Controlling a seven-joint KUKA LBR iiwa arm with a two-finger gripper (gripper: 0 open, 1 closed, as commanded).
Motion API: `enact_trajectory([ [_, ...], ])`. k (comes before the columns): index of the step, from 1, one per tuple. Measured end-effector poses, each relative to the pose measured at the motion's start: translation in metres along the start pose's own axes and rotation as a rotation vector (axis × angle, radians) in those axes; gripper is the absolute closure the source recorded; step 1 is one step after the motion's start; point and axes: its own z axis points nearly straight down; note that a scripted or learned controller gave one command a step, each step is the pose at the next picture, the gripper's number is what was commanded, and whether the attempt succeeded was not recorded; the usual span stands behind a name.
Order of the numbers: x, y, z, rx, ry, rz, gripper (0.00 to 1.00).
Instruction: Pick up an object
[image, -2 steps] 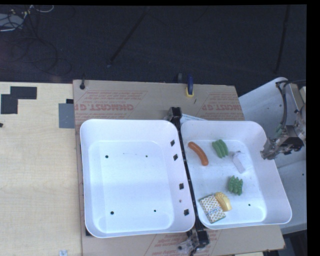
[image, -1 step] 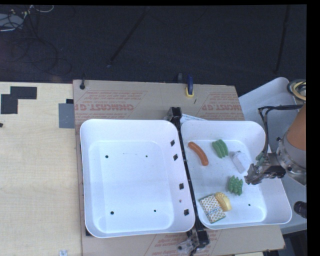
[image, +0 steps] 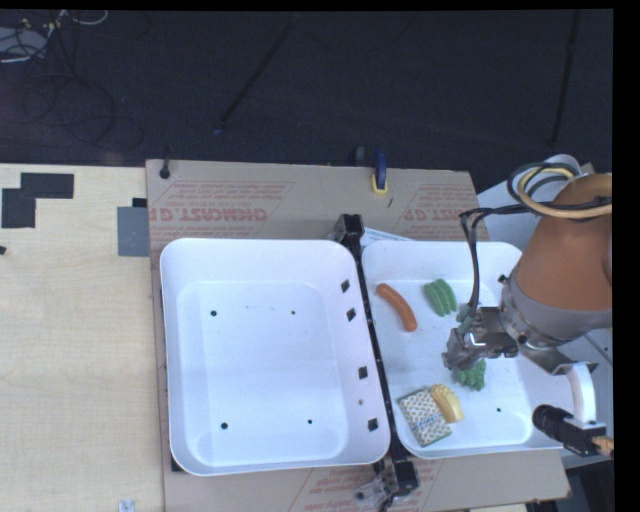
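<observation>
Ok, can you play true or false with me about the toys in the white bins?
1. The orange sausage lies in the right bin. True.
2. The gripper is over the left bin. False: it is over the right bin, by the dark green toy.
3. A light green toy lies near the sausage. True.
4. The yellow toy lies in the left bin. False: it lies in the right bin, beside a checked packet.
</observation>
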Motion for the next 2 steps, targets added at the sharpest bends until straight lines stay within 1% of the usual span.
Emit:
enact_trajectory([
  [2, -0.0046, 0.0002, -0.0193, 0.003, -0.001, 0.006, 1.00],
])
